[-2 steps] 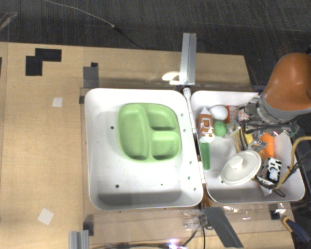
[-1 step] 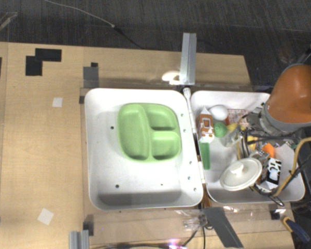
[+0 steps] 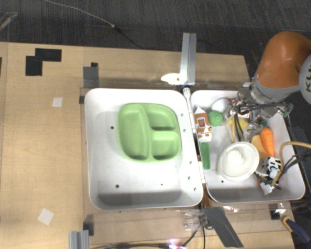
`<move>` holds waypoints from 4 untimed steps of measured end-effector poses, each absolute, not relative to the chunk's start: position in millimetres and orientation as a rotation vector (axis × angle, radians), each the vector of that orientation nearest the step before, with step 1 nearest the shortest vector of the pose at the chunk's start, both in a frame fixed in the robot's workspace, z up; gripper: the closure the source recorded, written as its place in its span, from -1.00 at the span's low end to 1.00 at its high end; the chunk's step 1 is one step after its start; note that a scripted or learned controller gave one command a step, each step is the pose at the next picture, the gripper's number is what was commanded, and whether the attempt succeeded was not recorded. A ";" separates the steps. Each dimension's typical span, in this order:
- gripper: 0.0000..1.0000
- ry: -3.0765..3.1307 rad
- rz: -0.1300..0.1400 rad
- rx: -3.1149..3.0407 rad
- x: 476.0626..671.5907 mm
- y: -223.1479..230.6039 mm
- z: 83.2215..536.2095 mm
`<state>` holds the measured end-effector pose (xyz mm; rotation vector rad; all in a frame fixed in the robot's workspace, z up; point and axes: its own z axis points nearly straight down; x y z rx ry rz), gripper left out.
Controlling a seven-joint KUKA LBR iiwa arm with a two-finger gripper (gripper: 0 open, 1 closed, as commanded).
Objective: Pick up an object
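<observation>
- The carrot (image 3: 268, 141) lies in the right bin (image 3: 295, 188), near its right wall, with the long axis running from far to near; which end is the thin one I cannot tell.
- The arm (image 3: 281, 61) comes in from the upper right and bends down over the far part of the right bin.
- The pincer (image 3: 250, 122) hangs just beside the carrot's far end, above a yellow thing (image 3: 237, 127); open or shut I cannot tell.
- A white bowl (image 3: 238, 160) sits just left of the carrot.
- A green tray (image 3: 147, 132) lies in the left bin (image 3: 101, 154).
</observation>
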<state>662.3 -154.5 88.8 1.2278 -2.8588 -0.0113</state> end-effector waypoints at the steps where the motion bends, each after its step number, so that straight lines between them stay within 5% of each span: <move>1: -1.00 -2.925 0.010 1.169 619.6 -136.1 90.4; 2: -1.00 -2.940 0.008 1.152 605.7 -136.9 90.5; 3: -1.00 -3.004 0.012 0.982 566.5 -109.7 91.9; 4: -1.00 -3.020 0.016 0.934 519.1 -133.5 104.0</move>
